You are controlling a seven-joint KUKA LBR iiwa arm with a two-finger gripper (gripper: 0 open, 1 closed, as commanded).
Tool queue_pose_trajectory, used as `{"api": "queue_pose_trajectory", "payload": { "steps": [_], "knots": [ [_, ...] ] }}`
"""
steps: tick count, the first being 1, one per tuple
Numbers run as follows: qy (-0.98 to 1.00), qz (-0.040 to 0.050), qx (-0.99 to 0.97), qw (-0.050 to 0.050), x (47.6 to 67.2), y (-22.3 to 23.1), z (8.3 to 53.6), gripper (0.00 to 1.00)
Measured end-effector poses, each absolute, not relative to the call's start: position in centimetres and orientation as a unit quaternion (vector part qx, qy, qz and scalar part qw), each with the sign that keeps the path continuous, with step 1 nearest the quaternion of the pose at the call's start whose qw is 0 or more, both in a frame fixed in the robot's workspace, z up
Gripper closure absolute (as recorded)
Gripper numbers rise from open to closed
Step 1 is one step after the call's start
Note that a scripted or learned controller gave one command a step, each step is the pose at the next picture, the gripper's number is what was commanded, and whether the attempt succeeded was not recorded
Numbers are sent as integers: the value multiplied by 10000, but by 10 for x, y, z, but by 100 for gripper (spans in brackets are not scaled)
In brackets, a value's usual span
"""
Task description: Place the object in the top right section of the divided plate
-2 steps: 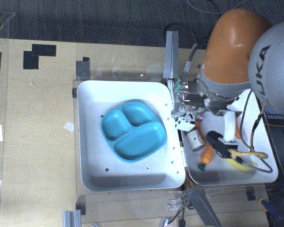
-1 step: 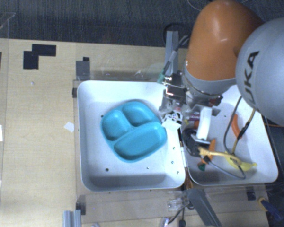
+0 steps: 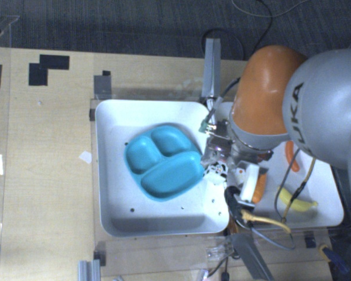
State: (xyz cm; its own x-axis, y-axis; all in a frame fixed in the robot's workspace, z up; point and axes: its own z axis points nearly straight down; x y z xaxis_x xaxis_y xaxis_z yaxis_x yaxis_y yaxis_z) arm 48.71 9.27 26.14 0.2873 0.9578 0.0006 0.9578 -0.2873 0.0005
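Nearest the camera, a banana [image 3: 296,202] lies in the right bin [image 3: 333,212], an orange carrot-like piece [image 3: 260,187] just beside the gripper [image 3: 217,157] (can't tell its grip). "KUKA" lettering shows on the grey arm [image 3: 322,104]. Left bin [image 3: 164,222] holds the blue divided plate [image 3: 163,161], its sections bare.

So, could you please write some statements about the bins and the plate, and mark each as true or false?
1. The blue divided plate lies in the left bin. True.
2. A banana lies in the right bin. True.
3. The plate holds a carrot in its large section. False: all three sections are bare.
4. The plate is red. False: it is blue.
5. The arm hangs above the wall between the bins. True.
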Motion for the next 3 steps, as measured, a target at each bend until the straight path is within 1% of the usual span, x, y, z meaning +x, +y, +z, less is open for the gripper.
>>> {"api": "queue_pose_trajectory", "payload": {
  "steps": [1,2,3],
  "knots": [
    [5968,7,8024,1,487,93,262,0],
    [5594,6,8289,1,497,9,184,0],
    [5593,9,8289,1,497,9,184,0]
  ]
}}
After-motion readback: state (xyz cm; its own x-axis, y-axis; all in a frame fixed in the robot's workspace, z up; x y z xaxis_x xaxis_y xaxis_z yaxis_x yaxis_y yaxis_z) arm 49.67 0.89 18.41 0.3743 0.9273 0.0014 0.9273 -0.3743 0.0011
